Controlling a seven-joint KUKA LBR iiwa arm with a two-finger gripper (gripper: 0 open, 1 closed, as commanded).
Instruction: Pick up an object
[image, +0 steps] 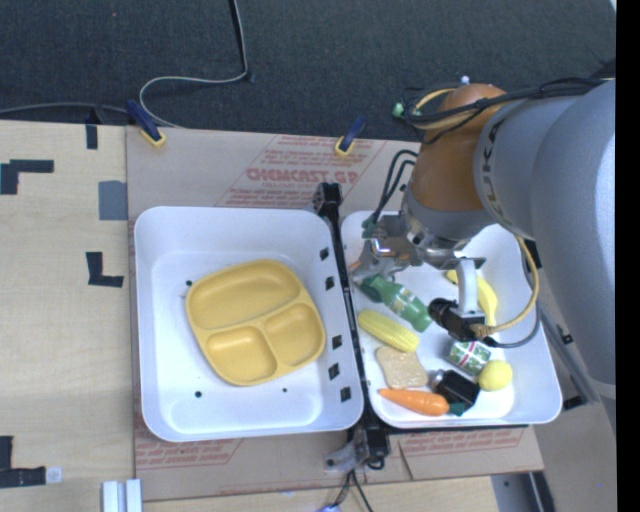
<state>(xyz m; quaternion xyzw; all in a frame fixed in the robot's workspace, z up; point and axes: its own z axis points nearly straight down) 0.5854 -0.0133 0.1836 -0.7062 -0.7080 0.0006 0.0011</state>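
Gripper (378, 262) low over green bottle (396, 297) at far left of right bin (535, 400), finger state cannot be told; bottle looks light, stiff, slick plastic — best taken across its body

Dark carpet (300, 50) — cardboard-covered bench (250, 170)
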